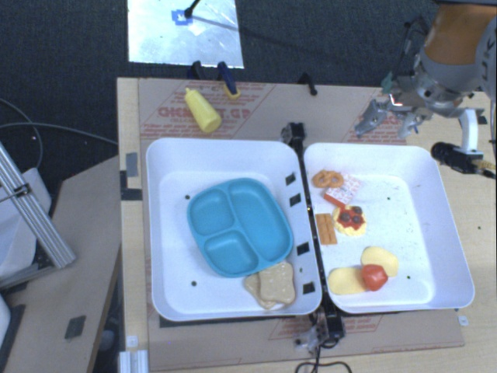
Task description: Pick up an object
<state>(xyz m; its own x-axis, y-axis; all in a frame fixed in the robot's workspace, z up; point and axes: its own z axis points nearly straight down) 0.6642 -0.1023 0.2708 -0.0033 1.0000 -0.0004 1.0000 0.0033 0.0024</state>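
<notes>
While fingers [386, 117] hover spread, holding nothing, behind right bin [446, 208], yellow bottle [202, 109] lies outside.

yellow bottle [202, 109]; shiny sheet [185, 20]

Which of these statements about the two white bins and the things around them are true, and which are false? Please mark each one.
1. The blue divided plate lies in the left bin. True.
2. The slice of toast lies in the right bin. False: it lies in the left bin, at the plate's near edge.
3. The yellow bottle lies on the bench behind the left bin. True.
4. The pretzel rests on the blue plate. False: it lies in the right bin, near its far left corner.
5. The gripper is down among the food in the right bin. False: it hangs beyond that bin's far edge.
</notes>
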